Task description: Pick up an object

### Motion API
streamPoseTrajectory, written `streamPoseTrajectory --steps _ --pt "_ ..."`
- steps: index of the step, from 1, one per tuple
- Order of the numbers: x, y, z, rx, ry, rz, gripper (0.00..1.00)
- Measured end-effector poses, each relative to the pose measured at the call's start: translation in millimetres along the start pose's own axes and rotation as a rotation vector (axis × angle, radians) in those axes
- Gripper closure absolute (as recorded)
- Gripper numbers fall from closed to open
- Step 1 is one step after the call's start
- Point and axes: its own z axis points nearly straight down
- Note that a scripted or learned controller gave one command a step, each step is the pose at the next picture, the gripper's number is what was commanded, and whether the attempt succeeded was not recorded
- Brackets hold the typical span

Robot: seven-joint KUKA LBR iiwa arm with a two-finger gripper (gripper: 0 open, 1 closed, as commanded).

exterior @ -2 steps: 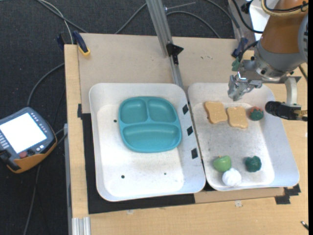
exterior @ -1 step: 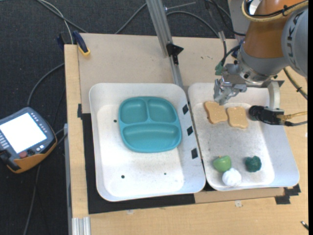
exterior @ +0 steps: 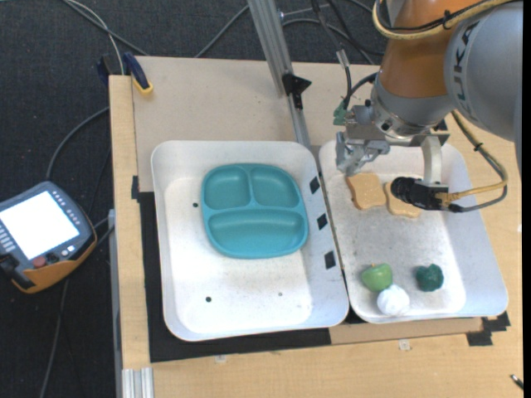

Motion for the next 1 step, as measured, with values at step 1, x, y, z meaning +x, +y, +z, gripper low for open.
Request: streamPoseTrajectory --steps 1 --pt "61.6 -9.0 11.7 0.002 0.000 -0.001 1.00"
